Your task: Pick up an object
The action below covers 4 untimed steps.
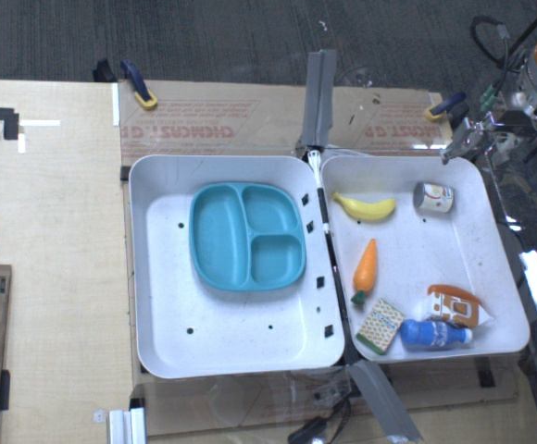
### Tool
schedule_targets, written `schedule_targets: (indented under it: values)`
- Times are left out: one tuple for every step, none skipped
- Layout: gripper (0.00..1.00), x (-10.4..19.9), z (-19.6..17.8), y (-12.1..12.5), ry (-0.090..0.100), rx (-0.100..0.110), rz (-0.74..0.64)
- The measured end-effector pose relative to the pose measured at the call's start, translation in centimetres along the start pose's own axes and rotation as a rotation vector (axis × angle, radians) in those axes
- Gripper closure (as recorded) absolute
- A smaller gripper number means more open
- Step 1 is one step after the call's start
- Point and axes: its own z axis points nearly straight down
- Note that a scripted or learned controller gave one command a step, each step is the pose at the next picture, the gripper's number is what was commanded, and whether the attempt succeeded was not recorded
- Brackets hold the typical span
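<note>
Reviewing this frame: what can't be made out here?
- Gripper, camera view: small and lost in cables at the right bin's far corner; finger state unreadable.
- Can: label too small to read.
- Blue bottle and the orange-white package: printing too blurred.
- Arm: cut off by the right edge.

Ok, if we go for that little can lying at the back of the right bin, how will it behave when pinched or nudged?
The can lies on its side, so a nudge will probably roll it, likely toward the bin wall or the banana. It looks rigid and metallic, so it may slip between smooth fingers unless pinched across its round body. It seems small, so probably light.
</note>
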Motion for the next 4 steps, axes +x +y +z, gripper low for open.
schedule_targets:
  values:
    - [0.00, -1.2, 13.3, -0.8, 0.000, 0.000, -0.067]
    - [0.00, -1.5, 16.7, 1.4, 0.017, 0.003, -0.064]
    - [1.00, -1.7, 15.8, 1.5, 0.011, 0.001, -0.066]
    - [1.00, 0.0, 2.3, 1.1, -0.001, -0.002, -0.074]
